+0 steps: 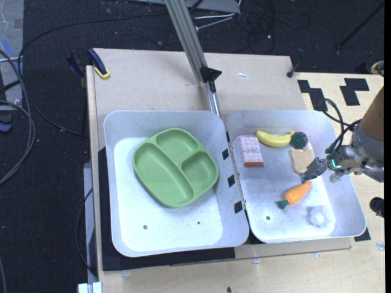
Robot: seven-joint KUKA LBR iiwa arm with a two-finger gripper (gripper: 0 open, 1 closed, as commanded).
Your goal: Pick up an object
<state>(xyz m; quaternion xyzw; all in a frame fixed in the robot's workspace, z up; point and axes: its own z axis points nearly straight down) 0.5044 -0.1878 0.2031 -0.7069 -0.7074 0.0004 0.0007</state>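
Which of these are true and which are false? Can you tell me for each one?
1. The green plate lies in the left bin. True.
2. The banana is in the left bin. False: it lies in the right bin.
3. The carrot is orange. True.
4. The gripper is over the plate. False: it is over the right bin, near the carrot.
5. The pink box lies beside the banana. True.

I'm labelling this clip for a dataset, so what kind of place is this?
Most likely a robotics lab test bench, not a home or kitchen. Two shallow white bins sit on a plywood board, toy food such as a banana and carrot lies in one, and loose cables trail across the dark floor.
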